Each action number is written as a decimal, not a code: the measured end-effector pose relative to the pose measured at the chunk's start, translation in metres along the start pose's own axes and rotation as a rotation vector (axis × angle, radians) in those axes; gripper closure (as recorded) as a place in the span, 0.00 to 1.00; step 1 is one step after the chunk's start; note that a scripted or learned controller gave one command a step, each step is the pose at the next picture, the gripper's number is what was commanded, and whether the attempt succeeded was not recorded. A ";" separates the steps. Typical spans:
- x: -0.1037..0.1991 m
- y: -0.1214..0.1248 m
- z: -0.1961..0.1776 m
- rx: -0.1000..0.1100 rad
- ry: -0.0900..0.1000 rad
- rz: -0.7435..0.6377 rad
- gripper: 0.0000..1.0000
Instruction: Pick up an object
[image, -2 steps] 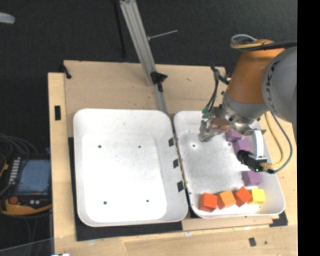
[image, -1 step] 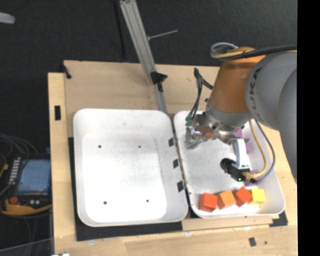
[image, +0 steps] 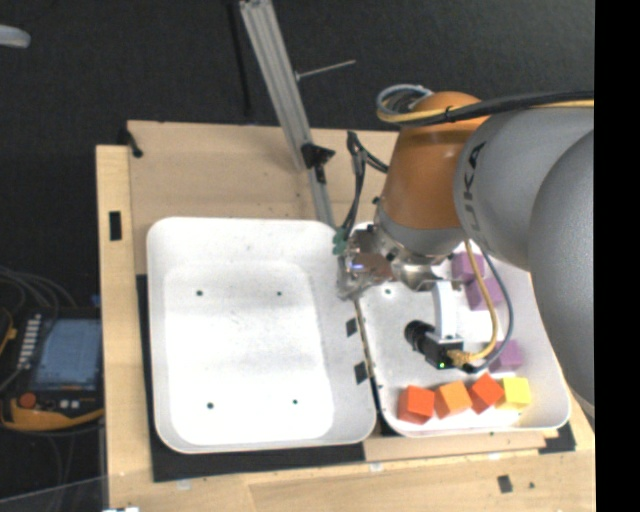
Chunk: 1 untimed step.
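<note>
Now arm over right bin (image: 560, 415), wrist low near its far-left corner. Gripper (image: 360, 268) mostly hidden under wrist; cannot tell its state. Orange block (image: 417, 403) heads row along near rim, lying toward near edge from gripper, apart.

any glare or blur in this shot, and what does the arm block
In the camera view, light is even; the left bin looks bright but unglared; the arm looms large and soft-edged, covering much of the right bin; the orange blocks stay sharp.
</note>
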<state>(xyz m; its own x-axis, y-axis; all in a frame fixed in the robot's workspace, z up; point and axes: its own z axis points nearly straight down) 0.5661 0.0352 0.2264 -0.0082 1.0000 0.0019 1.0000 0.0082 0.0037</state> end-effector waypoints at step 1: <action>0.047 -0.021 0.005 0.005 0.000 0.001 1.00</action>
